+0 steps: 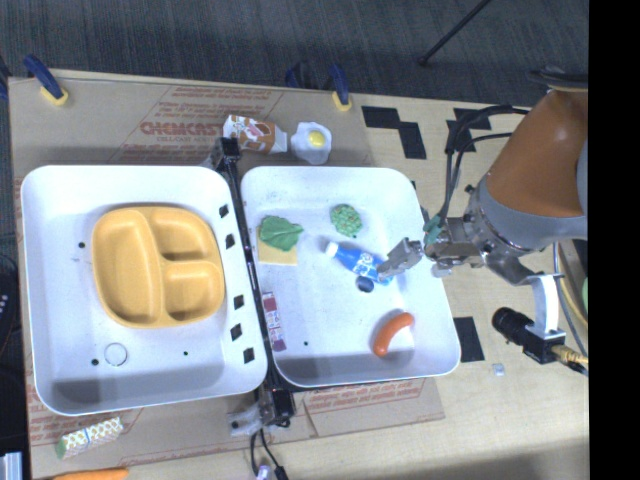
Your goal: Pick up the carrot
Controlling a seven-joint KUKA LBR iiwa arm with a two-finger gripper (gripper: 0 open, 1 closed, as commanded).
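Two shallow white bins sit side by side on the bench. The left bin [40, 268] holds one yellow tray [158, 265] with three compartments, lying flat near the bin's middle. The right bin [300, 363] holds five loose things. A green leafy piece [280, 233] rests on a pale yellow square [279, 254] near the bin's left wall. A round green speckled ball [346, 218] lies toward the far side. A blue and white tube [354, 260] lies tilted at the bin's middle. The carrot [392, 332], orange with a whitish patch on its upper side, lies in the near right corner of this bin, apart from the tube and close to the right wall.

The arm [535, 183] reaches in from the right, its orange band above the wrist over the bench beside the right bin. The gripper [403, 255] sits at the bin's right side, just beside the tube's dark end and beyond the carrot. How wide the claw stands cannot be told from this angle, and nothing can be seen held in it.

Outside the bins, beyond their far rims, lie one small brown and white carton [250, 133] and one white and yellow egg [312, 142], near each other.
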